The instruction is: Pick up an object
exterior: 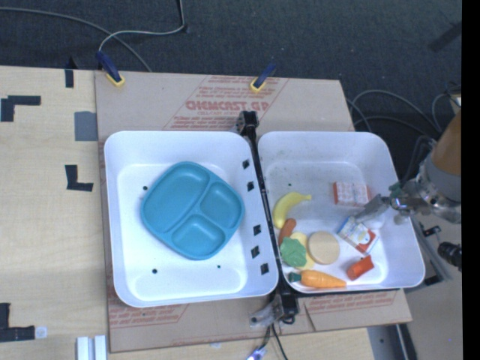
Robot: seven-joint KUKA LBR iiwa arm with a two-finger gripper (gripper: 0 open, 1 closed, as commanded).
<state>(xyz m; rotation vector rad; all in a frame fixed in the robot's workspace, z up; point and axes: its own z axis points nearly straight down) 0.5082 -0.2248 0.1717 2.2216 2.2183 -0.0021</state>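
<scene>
Approach step, nothing lifted: gripper [373, 208] low over right bin [375, 150], grip state not discernible, just above small packet [357, 235], beside cracker box [350, 193]; next move likely a short descent and firm closure.

Blue tray [193, 210], yellow banana [288, 205]

The grey arm with an orange band [450, 163] is cut off by the right edge, just behind the two-finger gripper [373, 208]. Its finger spacing is too blurred to tell. Directly below the fingertips, the small red-and-white printed packet [358, 235] carries markings too small to read, and its upper corner is partly covered.
</scene>
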